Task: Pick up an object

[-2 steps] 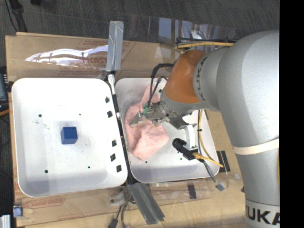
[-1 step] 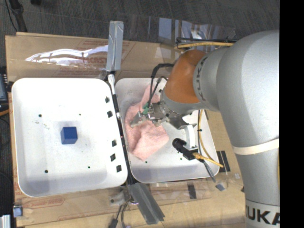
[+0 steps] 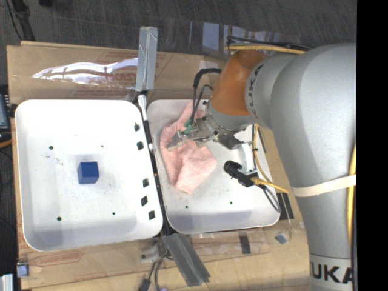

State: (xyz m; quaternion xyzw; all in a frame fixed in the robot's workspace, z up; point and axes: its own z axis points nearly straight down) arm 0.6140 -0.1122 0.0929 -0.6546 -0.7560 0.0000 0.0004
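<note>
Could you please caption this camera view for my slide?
End effector over a pink cloth in the right bin; blue cube in the left bin.

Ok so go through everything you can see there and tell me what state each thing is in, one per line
Blue cube: resting flat in the left bin, untouched.
Pink cloth: crumpled in the right bin, lying under the gripper.
Gripper: low over the cloth's upper part; its grip can't be made out.
Arm: reaching in over the right bin.
</note>
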